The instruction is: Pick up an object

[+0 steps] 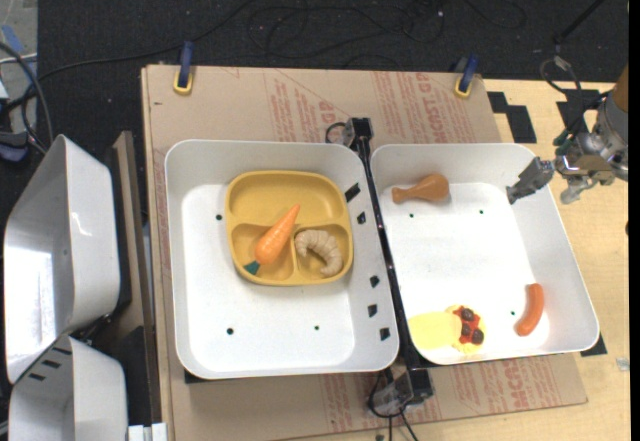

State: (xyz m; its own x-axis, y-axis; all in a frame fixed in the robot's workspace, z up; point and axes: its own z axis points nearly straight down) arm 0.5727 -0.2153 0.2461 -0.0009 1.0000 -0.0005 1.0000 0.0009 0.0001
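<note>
Your tool (552, 183) hung at the right white bin's (560, 229) upper right rim (fingers spread, gripping nothing). The brown plastic drumstick (422, 191) lay near its top left, the orange sausage (531, 309) bottom right.

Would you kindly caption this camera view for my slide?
Gripper at right bin's edge; drumstick and sausage inside, carrot on yellow plate left.

Two white bins (200, 329) on bench (300, 99)
</note>
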